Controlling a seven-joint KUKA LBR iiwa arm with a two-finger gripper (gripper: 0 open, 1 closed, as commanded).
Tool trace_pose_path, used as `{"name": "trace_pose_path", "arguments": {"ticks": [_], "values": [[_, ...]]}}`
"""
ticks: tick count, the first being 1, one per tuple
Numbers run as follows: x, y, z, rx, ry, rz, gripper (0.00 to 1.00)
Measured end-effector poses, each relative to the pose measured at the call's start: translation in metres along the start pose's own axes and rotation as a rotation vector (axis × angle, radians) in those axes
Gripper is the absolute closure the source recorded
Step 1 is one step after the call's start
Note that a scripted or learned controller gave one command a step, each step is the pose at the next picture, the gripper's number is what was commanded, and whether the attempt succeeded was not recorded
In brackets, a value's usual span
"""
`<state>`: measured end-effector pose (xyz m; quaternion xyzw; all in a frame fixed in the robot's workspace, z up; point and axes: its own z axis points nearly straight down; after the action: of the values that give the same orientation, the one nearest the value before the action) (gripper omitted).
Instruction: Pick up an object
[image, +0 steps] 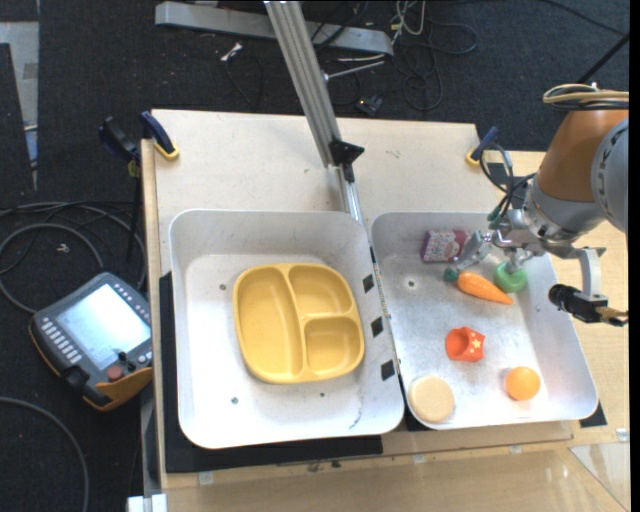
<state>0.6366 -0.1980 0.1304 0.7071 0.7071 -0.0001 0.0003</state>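
In the right bin (560, 330), 5 small toy items lie well apart, and any of them could serve as the thing to pick up. Nearest sit a pale round cookie (433, 398) at the near-left corner and an orange ball (522, 382) to its right; both are probably light and rigid, though the ball may roll from a poor pinch. Farther in, a red-orange cup-like piece (464, 344) stands alone mid-bin, likely hard plastic. Beyond it lies an orange carrot (483, 288), tapered, green-tipped and probably slippery, best taken across its thick middle. A purple-and-white packet (442, 245) rests by the far-left wall. The gripper (497, 246) hangs low over the bin's far side, just above the carrot; whether it is parted or closed cannot be made out. The yellow 3-compartment tray (297, 322) fills the left bin (200, 300).
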Motion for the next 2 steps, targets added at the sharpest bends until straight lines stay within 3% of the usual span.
{"name": "trace_pose_path", "arguments": {"ticks": [1,2], "values": [[0.0007,0.0041,0.0070,-0.014,-0.003,-0.003,0.00],[0.0005,0.0011,0.0034,-0.005,-0.002,-0.002,1.00]]}}
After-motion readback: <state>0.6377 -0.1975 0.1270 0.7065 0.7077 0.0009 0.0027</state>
